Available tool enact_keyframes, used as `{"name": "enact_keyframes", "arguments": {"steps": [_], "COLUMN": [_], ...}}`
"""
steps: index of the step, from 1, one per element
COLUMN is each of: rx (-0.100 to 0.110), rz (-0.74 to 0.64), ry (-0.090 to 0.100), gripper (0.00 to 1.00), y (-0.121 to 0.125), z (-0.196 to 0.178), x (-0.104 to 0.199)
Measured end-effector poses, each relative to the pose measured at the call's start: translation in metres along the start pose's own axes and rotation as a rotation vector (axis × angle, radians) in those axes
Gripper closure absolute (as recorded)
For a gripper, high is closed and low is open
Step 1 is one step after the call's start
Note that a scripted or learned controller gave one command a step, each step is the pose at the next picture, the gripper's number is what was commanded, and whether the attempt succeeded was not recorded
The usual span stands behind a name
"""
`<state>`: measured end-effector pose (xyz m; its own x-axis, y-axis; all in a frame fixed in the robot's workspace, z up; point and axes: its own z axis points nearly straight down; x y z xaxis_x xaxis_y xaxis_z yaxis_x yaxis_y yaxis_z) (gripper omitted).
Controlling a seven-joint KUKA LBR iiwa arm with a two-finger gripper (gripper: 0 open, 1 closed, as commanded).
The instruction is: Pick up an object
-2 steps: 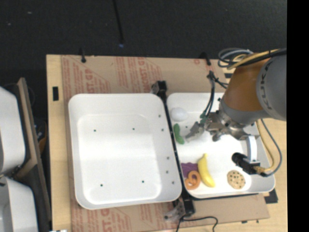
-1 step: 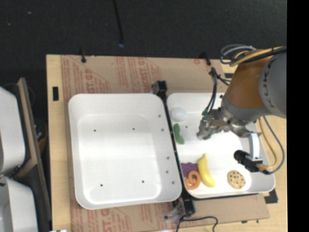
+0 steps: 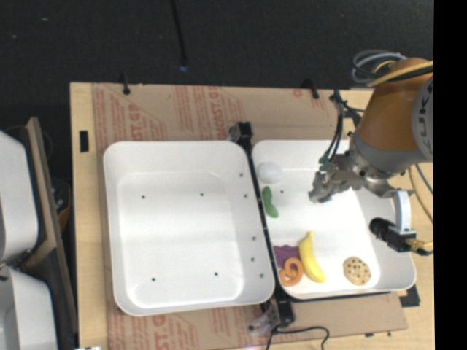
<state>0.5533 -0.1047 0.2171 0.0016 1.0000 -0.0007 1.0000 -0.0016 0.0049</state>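
The right bin point(image 3: 379, 279) holds several small toys. A yellow banana point(image 3: 311, 256) lies near its front, with an orange ring point(image 3: 292, 272) and a purple piece point(image 3: 284, 254) at its left. A brown cookie point(image 3: 357, 270) sits toward the front right corner. A green pickle-shaped piece point(image 3: 269, 202) lies along the bin's left wall, and a white ball point(image 3: 271, 171) rests in the back left corner. My gripper point(image 3: 321, 190) hangs over the middle of this bin, behind the banana and to the right of the green piece. Nothing shows between its fingers.
The left bin point(image 3: 182, 224) stands beside the right one, sharing a raised divider point(image 3: 257, 203). A black clamp point(image 3: 241, 131) sits at the back between the bins. A black and white fitting point(image 3: 394, 228) overhangs the right bin's right rim. Cables point(image 3: 339, 133) run down to the wrist.
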Motion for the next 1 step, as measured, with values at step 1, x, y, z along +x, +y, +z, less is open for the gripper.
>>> {"name": "enact_keyframes", "arguments": {"steps": [1], "rx": [0.000], "rz": [-0.001], "ry": [0.000], "gripper": [1.00], "y": [0.0060], "z": [-0.0436], "x": [0.0000]}}
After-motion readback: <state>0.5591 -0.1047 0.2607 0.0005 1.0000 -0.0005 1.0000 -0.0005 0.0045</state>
